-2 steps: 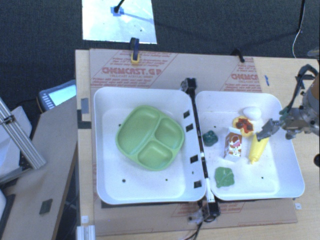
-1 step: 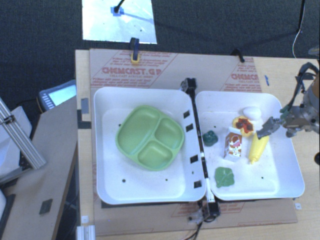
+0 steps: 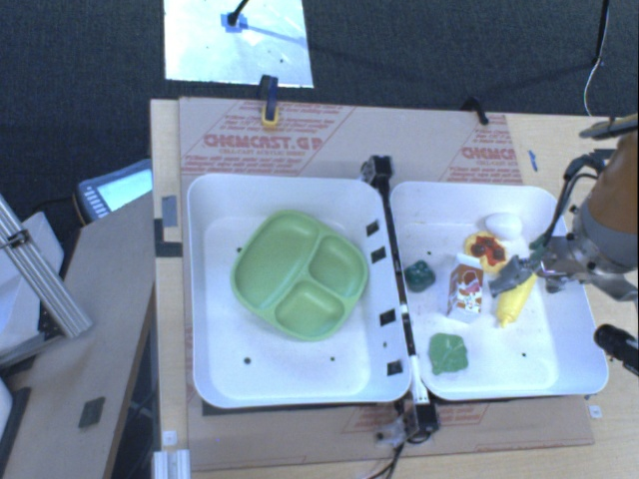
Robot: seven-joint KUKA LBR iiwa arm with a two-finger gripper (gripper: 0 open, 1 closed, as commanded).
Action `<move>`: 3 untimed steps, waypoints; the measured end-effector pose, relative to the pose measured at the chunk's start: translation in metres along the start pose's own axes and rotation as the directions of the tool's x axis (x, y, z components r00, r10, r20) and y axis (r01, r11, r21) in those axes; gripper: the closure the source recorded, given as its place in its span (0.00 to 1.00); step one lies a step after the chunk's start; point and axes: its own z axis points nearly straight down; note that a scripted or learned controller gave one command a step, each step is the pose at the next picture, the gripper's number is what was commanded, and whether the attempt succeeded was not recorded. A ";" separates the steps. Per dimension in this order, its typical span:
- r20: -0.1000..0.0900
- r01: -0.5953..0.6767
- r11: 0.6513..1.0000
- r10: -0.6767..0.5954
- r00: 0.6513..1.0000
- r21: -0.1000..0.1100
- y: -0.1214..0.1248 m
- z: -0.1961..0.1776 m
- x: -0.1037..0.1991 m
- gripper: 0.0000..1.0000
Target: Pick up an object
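Observation:
The right bin (image 3: 574,367) holds several small objects. A yellow banana-shaped piece (image 3: 510,304) lies near its right side, and my gripper (image 3: 521,270) hangs just above its upper end, on the arm coming in from the right. To the left of the gripper lie a red-and-yellow item (image 3: 485,248) and a white piece (image 3: 503,226). A red-and-white packet (image 3: 465,292) lies left of the yellow piece. A dark green lump (image 3: 419,274) sits near the bin's left wall, and a flat green leaf shape (image 3: 448,353) lies toward the front.
The left bin (image 3: 215,367) holds a light green divided plate (image 3: 299,274). A black divider (image 3: 392,277) runs between the two bins. Cardboard (image 3: 329,138) lies under both bins, and a yellow clamp (image 3: 270,116) sits at its back edge.

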 end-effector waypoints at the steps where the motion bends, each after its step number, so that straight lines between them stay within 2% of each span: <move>1: 0.000 0.000 1.000 0.000 1.000 -0.001 0.001 0.042 0.001 0.00; 2: 0.002 -0.001 1.000 0.001 1.000 -0.002 -0.003 0.101 0.006 0.00; 3: 0.004 -0.001 1.000 0.001 1.000 -0.009 -0.001 0.086 0.005 1.00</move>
